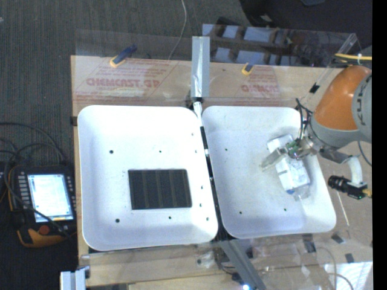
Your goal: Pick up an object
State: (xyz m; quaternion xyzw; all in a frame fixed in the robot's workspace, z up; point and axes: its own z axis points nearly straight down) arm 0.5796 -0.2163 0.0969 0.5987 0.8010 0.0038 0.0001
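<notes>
Clear packet (294, 177) lying in right bin (242, 192), toward its right wall, directly under gripper (289, 151), likely lined up for a grab. Gripper state impossible to tell: too small and blurred against the plastic. Dark ribbed pad (159, 188) well apart in left bin (103, 132), no obstacle. Handheld screen (47, 198) off the bench at left.

The gripper (279, 154) reaches into the right bin (242, 213) beside a clear plastic packet (295, 177), while a dark ribbed rectangular pad (160, 188) lies flat in the left bin (100, 132).
</notes>
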